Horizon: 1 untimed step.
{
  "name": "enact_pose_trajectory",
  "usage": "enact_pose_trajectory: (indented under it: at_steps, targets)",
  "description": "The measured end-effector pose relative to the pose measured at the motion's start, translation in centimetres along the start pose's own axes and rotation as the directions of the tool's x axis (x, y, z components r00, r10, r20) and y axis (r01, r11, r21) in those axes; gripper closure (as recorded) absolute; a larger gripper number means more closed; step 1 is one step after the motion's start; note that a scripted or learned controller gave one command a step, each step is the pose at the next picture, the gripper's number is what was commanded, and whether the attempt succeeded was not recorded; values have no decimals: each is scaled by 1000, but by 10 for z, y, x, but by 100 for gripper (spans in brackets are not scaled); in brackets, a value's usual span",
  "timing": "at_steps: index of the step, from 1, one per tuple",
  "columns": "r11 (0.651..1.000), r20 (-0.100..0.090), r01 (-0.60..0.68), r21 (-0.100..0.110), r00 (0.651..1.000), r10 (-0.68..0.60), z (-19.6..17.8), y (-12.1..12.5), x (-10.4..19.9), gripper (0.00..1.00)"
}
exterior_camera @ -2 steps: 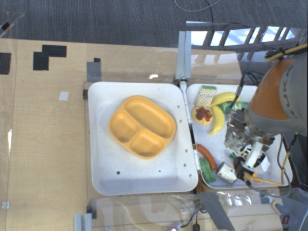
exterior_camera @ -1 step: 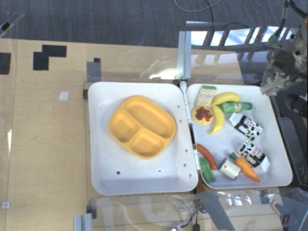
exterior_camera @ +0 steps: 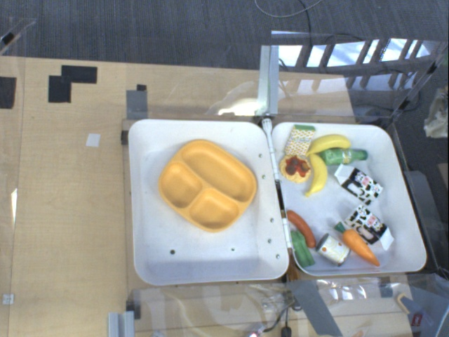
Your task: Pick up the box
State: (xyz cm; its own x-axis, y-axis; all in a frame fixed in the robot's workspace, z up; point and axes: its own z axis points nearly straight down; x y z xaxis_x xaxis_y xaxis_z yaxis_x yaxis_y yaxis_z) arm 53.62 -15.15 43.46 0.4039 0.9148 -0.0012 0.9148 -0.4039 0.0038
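Two small white boxes with black cow-patch print lie in the right bin (exterior_camera: 403,209). One box (exterior_camera: 359,183) sits near the bin's right middle, just below the green item. The other box (exterior_camera: 367,222) lies lower, touching the carrot (exterior_camera: 360,246).
The left bin (exterior_camera: 147,244) holds a yellow divided plate (exterior_camera: 208,184). In the right bin lie two bananas (exterior_camera: 321,161), a patterned packet (exterior_camera: 299,140), a pizza-like toy (exterior_camera: 296,167), a green item (exterior_camera: 345,156), a red sausage (exterior_camera: 301,225), a green vegetable (exterior_camera: 302,250) and a small can (exterior_camera: 332,249).
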Motion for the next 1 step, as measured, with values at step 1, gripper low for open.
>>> enact_pose_trajectory:
  at_steps: [1]
  targets:
    - [987, -1, 160, 0, 987, -160, 14, 16, 38, 100]
